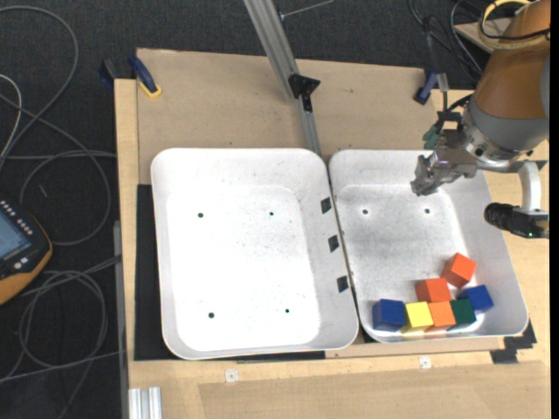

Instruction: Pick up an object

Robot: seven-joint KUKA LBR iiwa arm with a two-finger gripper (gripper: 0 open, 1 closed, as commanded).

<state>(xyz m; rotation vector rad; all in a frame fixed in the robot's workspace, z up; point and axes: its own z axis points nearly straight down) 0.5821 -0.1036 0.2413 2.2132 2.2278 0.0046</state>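
One fixed camera looks down on my table [262, 103] at a slant from above, far enough to take in both white bins [236, 251]; my arm [511, 85] enters from its right.

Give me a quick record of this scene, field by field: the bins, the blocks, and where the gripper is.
bins: left bin and right bin, both white, side by side
blocks: cluster in the right bin's near right corner
block colours: blue block, yellow block, orange block, green block; further orange and blue blocks among them
gripper: above the right bin's far end, apart from the blocks
held: nothing seen between the fingers
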